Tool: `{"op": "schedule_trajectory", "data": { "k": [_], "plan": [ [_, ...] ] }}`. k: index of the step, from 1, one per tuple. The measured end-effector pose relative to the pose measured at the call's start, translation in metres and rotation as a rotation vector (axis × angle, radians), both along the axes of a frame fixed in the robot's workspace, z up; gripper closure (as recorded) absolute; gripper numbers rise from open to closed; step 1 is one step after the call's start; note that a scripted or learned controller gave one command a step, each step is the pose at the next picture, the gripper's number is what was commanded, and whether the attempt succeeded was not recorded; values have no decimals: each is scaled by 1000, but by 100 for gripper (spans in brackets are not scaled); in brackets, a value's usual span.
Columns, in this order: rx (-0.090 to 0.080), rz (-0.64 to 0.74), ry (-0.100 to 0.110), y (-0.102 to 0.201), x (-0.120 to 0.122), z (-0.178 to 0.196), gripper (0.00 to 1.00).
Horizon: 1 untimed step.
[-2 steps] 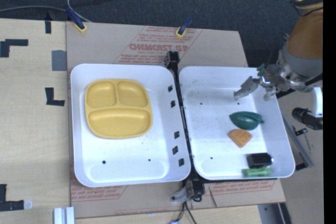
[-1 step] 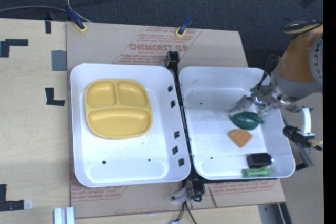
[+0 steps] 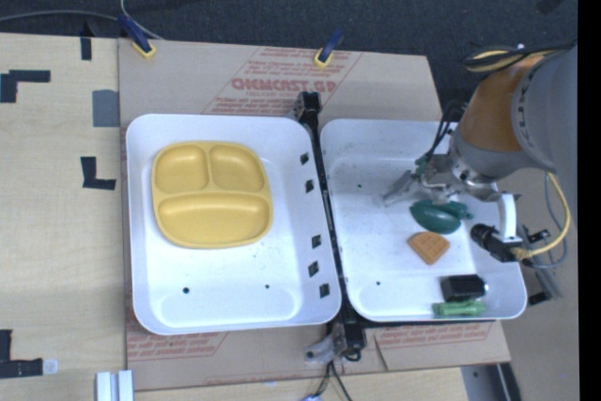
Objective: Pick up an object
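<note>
4 objects (image 3: 438, 216) near right bin's (image 3: 362, 291) edge

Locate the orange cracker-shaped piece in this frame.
The orange cracker-shaped piece lies in the right bin, just below the dark green object and above the black block near the bin's lower right corner.

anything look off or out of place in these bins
Nothing stands out. The yellow divided plate lies flat in the left bin; the teal object, brown cracker and black block lie loose in the right bin.
</note>
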State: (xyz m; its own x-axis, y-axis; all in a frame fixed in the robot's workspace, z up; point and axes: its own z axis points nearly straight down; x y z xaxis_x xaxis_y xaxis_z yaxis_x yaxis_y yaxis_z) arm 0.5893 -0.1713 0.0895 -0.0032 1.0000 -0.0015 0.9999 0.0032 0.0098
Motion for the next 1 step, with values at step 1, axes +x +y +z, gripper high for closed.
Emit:
{"op": "schedule_trajectory", "data": {
  "k": [1],
  "plan": [
    [9, 0, 8, -49, -94, -2, 0]
  ]
}}
